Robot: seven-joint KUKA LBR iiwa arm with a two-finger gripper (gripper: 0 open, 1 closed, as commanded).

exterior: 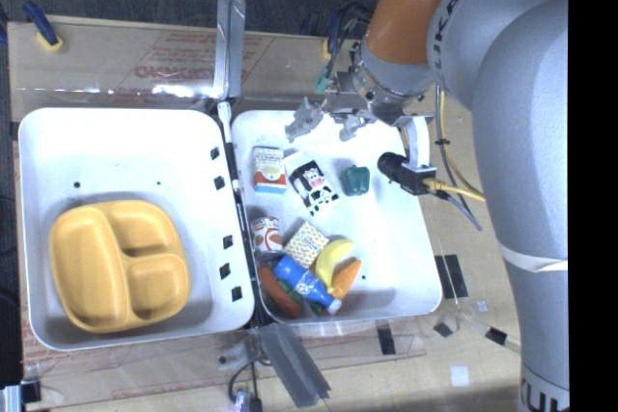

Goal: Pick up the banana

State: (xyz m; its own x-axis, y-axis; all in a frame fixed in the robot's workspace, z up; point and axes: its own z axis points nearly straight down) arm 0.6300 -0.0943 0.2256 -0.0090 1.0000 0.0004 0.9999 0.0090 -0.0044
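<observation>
While the hand [326, 119] hovers open and empty above the right bin's [410, 236] far edge, we note the banana [333, 259] lies well apart at the near side, wedged among a blue bottle [307, 283] and other clutter. We judge the heap leaves only its yellow top free for gripping.

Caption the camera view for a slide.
KUKA arm's open gripper hovers over the right bin's far end; the banana lies untouched in the near pile.
</observation>
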